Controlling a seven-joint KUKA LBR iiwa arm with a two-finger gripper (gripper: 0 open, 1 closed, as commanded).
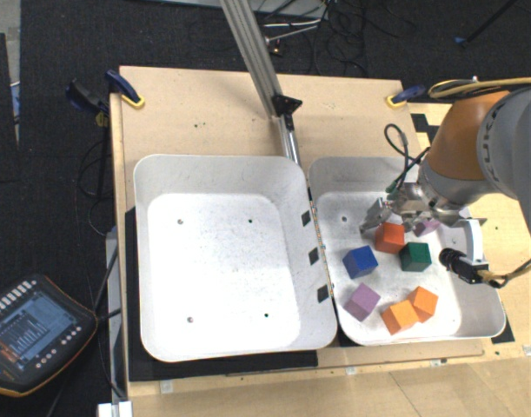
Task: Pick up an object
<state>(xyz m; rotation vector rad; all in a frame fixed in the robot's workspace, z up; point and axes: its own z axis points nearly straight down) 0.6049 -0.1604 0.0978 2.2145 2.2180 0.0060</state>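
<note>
Grey metal gripper point(382, 215), hanging low inside the right bin point(335, 181) beneath the orange-banded wrist; whether it is spread or pressed together, I cannot tell, as the wrist housing is covering much of it.

Item 1, nearest: red-orange block point(389, 237), matte, cube-shaped, sitting just beside the gripper at about 5 o'clock from it, seemingly touching or nearly so. Nothing is showing as pinched. No long axis; its faces are looking roughly square, so approach angle probably matters little. This is judged the likeliest pick.

Item 2: green cube point(414, 256), dark, matte, lying just beside item 1 at its 4 o'clock.

Item 3: blue cube point(360, 261), sitting at 7 o'clock from the gripper, near item 1 yet apart.

Item 4: pale purple piece point(427, 227), partly hiding under the wrist at 3 o'clock; shape unclear.

Item 5: purple cube point(363, 301), resting further out at 6 o'clock.

Items 6 and 7: two orange blocks point(410, 310), touching each other, lying toward the bin's near edge at 5 o'clock.

Left bin point(161, 181), white, shallow, speckled, rounded corners, standing well apart at 9 o'clock.

Bench point(213, 111), pale fibreboard, bearing both bins.
</note>
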